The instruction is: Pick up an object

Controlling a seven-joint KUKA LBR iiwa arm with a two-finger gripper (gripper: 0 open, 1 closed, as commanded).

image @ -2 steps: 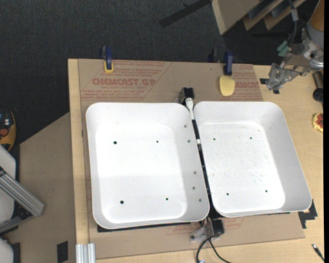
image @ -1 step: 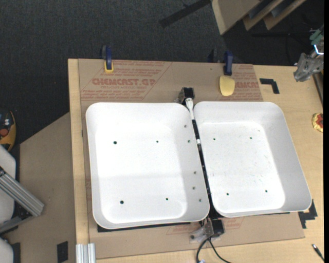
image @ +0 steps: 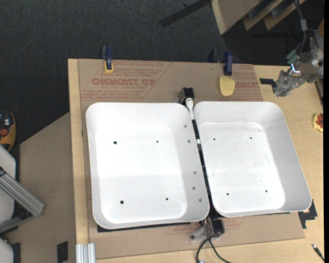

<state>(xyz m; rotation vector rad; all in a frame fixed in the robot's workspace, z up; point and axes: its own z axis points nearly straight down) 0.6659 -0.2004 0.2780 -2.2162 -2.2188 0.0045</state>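
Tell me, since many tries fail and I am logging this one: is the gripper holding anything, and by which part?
Nothing is seen held. The gripper sits at the bench's far right corner, away from both bins, with no object visible between its fingers.

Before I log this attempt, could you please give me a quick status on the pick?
Claw parked at upper right, off the bins. Left bin and right bin: no object seen to pick. Nothing in the way.

A dark grey carpeted floor (image: 77,31) surrounds the brown cardboard-covered tabletop (image: 154,77). What may be wooden furniture (image: 252,15) stands at the top right; lighting is even.
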